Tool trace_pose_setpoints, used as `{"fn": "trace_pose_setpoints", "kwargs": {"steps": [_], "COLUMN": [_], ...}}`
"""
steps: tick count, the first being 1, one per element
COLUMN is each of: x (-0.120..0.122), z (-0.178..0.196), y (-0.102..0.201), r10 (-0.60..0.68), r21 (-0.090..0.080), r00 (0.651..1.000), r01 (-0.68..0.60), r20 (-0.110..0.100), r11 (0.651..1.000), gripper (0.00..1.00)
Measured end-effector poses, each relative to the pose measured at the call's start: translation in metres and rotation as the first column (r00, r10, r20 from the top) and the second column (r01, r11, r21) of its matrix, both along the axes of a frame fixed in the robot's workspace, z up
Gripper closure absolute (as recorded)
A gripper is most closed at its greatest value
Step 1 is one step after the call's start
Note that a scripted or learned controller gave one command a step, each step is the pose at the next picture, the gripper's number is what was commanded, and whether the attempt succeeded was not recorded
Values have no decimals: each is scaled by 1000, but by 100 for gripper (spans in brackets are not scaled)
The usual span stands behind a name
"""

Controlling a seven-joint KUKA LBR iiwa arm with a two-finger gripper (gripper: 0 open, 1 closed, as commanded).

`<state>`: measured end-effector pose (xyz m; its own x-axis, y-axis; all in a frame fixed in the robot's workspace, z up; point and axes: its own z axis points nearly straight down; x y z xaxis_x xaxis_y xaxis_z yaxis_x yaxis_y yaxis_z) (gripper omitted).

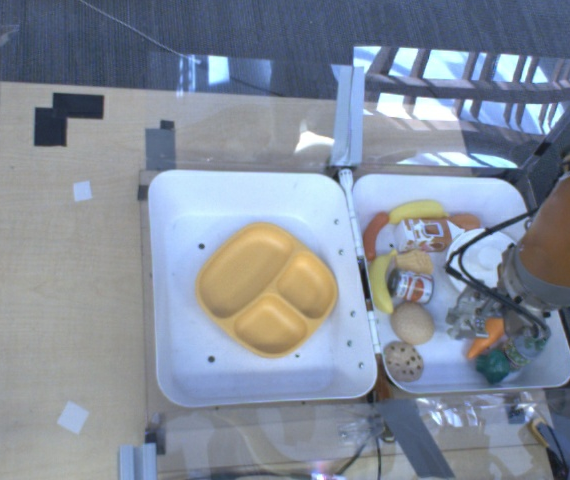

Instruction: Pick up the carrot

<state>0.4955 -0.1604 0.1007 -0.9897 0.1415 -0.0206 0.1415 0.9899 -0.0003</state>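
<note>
Left bin [175, 268] – yellow tray [267, 288], right bin [555, 373] – carrot [484, 345] beneath jaws [477, 320], grip unclear

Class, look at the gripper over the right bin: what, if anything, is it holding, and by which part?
It cannot be told. The gripper is low over the carrot in the right bin, but no grasp shows clearly.

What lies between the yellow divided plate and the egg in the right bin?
In the camera view, bare white floor of the left bin, then the divider rim, separate the yellow plate from the egg.
</note>
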Motion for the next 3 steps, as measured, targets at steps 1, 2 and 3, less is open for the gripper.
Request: {"fn": "trace_pose_setpoints", "kwargs": {"steps": [1,2,3], "x": [-4,-6,-8], "z": [140,137,18], "y": [10,11,25], "r10": [33,33,237], "r21": [-1,1,6], "r00": [999,999,971], "r01": [-33,-33,-237], "r20": [-4,-11,-21], "r11": [999,999,971], "gripper": [100,0,0]}}
